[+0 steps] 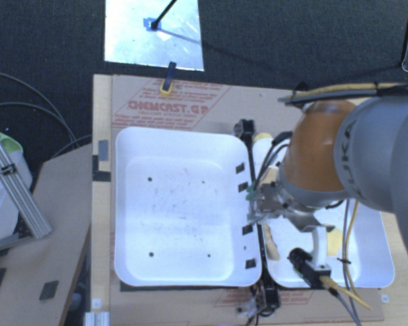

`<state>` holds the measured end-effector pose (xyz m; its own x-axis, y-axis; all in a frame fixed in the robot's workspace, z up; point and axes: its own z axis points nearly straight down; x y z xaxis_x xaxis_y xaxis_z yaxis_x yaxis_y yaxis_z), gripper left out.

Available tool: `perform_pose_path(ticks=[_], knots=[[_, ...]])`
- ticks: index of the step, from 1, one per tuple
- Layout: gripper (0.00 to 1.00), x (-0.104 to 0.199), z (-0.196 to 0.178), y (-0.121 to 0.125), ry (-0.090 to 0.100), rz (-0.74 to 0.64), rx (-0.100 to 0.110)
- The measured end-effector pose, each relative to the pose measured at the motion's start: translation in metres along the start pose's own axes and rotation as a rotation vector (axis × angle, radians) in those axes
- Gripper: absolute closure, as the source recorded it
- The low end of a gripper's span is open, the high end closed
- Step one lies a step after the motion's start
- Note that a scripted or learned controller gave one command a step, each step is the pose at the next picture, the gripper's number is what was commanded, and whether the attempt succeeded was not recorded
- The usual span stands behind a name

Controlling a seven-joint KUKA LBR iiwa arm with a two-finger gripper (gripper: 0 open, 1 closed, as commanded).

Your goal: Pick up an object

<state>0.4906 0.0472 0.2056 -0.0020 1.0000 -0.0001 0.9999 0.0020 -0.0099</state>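
The arm's orange band and grey wrist hang low over the right bin (375, 268) and cover most of it. My gripper (265, 210) points down at that bin's left wall, near the divider between the bins. Just in front of it a tan elongated piece (272, 244) lies on the bin floor. A pale yellow object (262, 137) peeks out at the bin's far left corner. A yellow piece (334, 240) shows partly behind the arm's hardware. Nothing can be seen held in the gripper.
The left bin (181, 212) stands beside the right one, with black clips (247, 188) along the shared wall. Both rest on a cardboard sheet (173, 107). A metal plate (154, 28) lies at the back, and an aluminium frame (14, 184) stands at the left.
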Motion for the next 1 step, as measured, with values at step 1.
perform_pose_path(ticks=[1], knots=[[1.0,0.0159,-0.0976,-0.0037,0.002,-0.005,-0.02]])
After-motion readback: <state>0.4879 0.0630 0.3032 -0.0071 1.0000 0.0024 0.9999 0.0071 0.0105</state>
